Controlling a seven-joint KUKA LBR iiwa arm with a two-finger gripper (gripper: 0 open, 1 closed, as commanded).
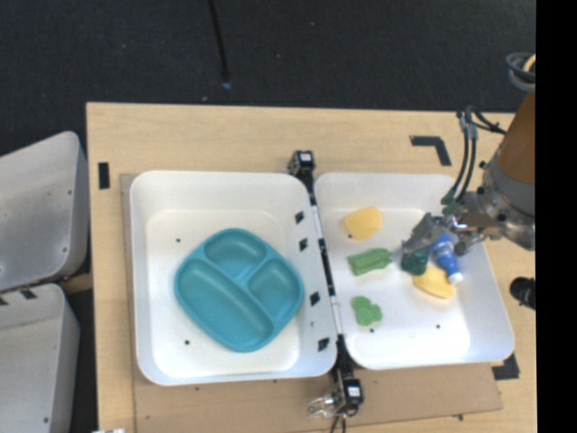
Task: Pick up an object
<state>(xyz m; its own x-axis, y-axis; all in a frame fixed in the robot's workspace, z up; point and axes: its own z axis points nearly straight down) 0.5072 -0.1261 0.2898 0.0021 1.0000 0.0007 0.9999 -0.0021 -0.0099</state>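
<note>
Gripper (422,253) low in the right bin (478,332), over a tight cluster: dark teal piece (415,263), blue piece (446,260), yellow piece (434,284). Whether it is open or has hold of anything: cannot tell, the pieces crowd it. Green block (370,261) lies just left; yellow lump (362,223) and green bit (366,310) sit apart. Teal tray (238,287) in left bin (144,242). Risk, as I judge it: crowded pieces could wedge, get knocked aside, or slip on lifting.

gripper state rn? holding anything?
Gripper: in the right bin, low among the dark teal piece, blue object and yellow object. Open or closed, holding anything: cannot be told.
</note>
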